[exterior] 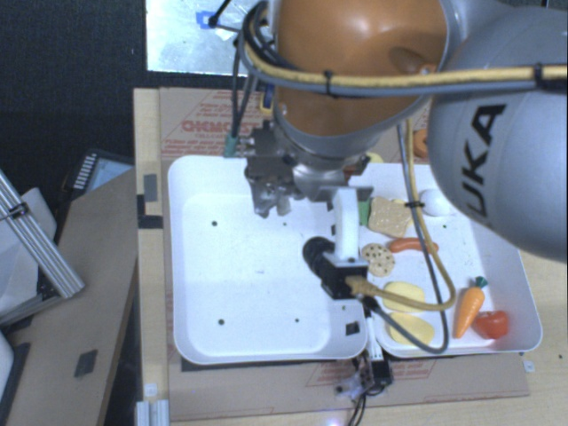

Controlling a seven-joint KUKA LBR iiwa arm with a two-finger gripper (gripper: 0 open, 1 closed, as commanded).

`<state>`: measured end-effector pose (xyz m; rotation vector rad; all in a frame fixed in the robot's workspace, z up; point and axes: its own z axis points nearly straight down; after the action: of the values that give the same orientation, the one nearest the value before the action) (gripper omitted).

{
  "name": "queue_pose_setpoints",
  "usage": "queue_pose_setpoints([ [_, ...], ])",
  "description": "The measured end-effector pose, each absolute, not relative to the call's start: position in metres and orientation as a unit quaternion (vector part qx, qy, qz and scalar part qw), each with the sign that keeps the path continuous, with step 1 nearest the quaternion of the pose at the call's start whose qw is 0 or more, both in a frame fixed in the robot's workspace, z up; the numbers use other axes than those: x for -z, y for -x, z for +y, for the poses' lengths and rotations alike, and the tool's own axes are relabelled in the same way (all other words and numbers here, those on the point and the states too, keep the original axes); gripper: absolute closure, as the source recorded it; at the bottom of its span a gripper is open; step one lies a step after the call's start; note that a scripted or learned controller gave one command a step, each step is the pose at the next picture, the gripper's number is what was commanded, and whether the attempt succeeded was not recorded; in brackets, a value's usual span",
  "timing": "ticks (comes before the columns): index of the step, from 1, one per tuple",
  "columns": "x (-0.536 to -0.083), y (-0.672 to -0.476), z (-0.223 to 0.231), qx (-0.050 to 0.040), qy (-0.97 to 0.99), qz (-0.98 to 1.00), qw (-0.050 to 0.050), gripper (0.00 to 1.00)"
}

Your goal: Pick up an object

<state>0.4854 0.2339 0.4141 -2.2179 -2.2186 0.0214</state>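
My gripper point(272, 199) hangs over the far right part of the left white bin point(222, 282), under the big orange wrist band. Nothing shows between it and the bin floor. The objects lie in the right bin point(525, 319): a tan cracker point(388, 216), a chocolate-chip cookie point(379, 258), a red chili point(411, 246), two yellow slices point(404, 295), a carrot point(469, 307), a red tomato point(491, 324) and a white egg point(435, 204). The arm hides the far part of the right bin.
Both bins rest on a cardboard sheet point(191, 122). A yellow cable point(417, 302) loops over the right bin's near left part. A metal plate point(191, 20) lies beyond the bench, and an aluminium rail point(40, 247) stands at the left.
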Motion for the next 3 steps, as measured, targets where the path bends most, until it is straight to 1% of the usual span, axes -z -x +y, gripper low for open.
queue_pose_setpoints([
  [1,-0.543,-0.487,0.234,0.0075,0.705,-0.709,-0.002,1.0],
  [2,-0.535,-0.486,0.234,0.001,0.705,-0.709,0.0,0.0],
  [3,-0.547,-0.486,0.235,0.0025,0.704,-0.71,0.0,1.0],
])
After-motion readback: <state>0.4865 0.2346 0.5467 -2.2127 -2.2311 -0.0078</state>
